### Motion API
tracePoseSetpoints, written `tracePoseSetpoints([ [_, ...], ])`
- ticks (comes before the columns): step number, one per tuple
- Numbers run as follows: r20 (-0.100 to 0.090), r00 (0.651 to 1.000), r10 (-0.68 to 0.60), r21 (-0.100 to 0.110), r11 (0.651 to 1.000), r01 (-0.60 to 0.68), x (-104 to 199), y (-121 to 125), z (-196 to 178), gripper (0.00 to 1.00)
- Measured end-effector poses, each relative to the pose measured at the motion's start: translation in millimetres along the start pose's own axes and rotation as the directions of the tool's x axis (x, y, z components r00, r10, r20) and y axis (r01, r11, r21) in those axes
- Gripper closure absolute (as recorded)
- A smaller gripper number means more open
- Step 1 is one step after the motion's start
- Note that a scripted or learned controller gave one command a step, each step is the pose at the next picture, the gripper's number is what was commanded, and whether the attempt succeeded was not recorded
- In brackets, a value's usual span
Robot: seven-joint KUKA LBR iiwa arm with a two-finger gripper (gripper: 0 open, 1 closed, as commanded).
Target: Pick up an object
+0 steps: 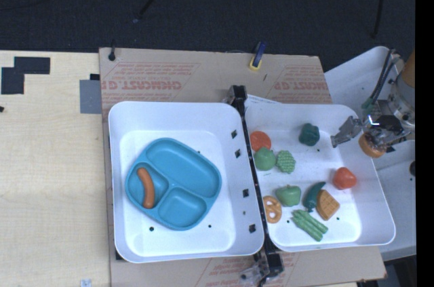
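Pincer (371, 133) hangs over the right bin's (366, 235) right rim, clenched on a small orange-brown object (372, 145), lifted clear of the toy foods; the left bin (173, 248) carries a blue tray (174, 182) with a sausage (146, 186)

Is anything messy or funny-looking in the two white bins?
Nothing looks spilled or broken. The hot dog lies neatly in one compartment of the blue plate in the left bin. The toy foods, like the pretzel, sit loosely scattered in the right bin.
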State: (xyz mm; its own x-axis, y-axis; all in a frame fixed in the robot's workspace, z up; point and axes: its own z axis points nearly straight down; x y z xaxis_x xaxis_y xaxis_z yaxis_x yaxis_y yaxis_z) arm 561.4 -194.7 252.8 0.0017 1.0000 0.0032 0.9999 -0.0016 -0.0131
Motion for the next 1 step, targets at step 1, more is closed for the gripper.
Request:
tracePoseSetpoints([
  [1, 0.003, 1.000, -0.002, -0.011, 1.000, 0.002, -0.3, 2.0, -6.1, 0.00],
])
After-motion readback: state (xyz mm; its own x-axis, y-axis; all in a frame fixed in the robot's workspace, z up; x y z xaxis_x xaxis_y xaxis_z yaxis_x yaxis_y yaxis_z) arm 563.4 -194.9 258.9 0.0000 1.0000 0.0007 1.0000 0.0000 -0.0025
